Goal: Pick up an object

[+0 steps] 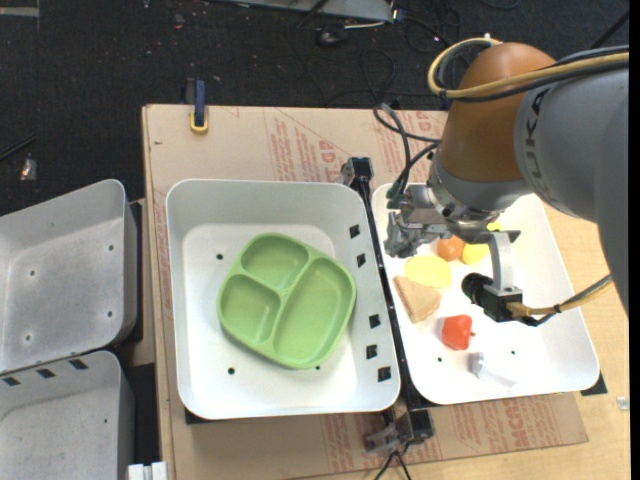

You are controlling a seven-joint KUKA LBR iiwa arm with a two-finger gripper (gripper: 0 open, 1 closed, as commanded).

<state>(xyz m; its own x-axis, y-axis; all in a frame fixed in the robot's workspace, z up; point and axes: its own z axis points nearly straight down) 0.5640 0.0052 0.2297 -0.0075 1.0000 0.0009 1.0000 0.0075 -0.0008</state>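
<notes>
Mostly the arm (520,118) hid its gripper (415,230), low over the right bin (560,368); its grip I couldn't tell.

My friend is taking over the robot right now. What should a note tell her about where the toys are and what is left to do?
Gripper: low over the far end of the right bin, above the toys; whether it holds anything cannot be told.
Right bin: yellow piece, orange piece, tan wedge, red piece, small grey piece.
Left bin: green divided plate, flat on the floor.
Done: arm is placed over the toys.
Left: no toy is seen lifted yet, so one must still be picked up.
</notes>
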